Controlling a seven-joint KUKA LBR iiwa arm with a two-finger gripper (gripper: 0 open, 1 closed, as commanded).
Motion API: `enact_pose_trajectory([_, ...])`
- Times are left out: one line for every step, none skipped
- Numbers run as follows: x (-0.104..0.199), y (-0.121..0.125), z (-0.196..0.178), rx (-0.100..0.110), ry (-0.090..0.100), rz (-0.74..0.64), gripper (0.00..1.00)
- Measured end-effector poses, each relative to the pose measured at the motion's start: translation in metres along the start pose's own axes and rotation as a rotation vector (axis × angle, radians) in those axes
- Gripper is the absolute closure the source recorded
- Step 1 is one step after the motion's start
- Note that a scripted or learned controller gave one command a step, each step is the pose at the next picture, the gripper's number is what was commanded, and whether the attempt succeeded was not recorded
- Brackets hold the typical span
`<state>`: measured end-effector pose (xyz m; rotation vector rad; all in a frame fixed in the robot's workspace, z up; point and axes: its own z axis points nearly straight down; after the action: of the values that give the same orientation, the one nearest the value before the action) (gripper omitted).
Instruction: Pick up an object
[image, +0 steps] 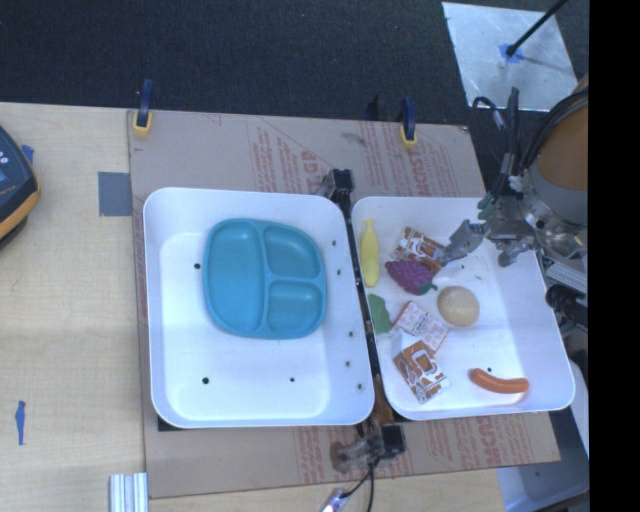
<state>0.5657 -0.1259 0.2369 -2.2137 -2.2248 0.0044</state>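
Note:
The right bin (545, 330) holds several small items: a yellow banana (369, 252), purple grapes (410, 274), a beige round potato (458, 305), a green piece (380, 313), a sausage (498, 381) and three red-and-white packets (420, 243) (420, 322) (420, 368). My gripper (487, 248) hangs over the far right part of this bin, to the right of the grapes and above the potato. It is open, one finger (461, 242) reaching toward the top packet, and nothing sits between the fingers.
The left bin (170, 330) carries a blue divided plate (265, 277). A black clip (341, 182) and cabling (365, 450) sit at the seam between the bins. Cardboard (250, 150) lies under both bins, held by clamps (143, 108) at the far edge.

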Motion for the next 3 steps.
enact_pose_trajectory([0.011,0.046,0.087,0.002,-0.001,-0.001,0.00])
enact_pose_trajectory([-0.001,0.091,0.144,-0.002,-0.001,-0.002,0.00])
enact_pose_trajectory([0.018,0.043,0.144,-0.002,-0.002,0.001,0.00])
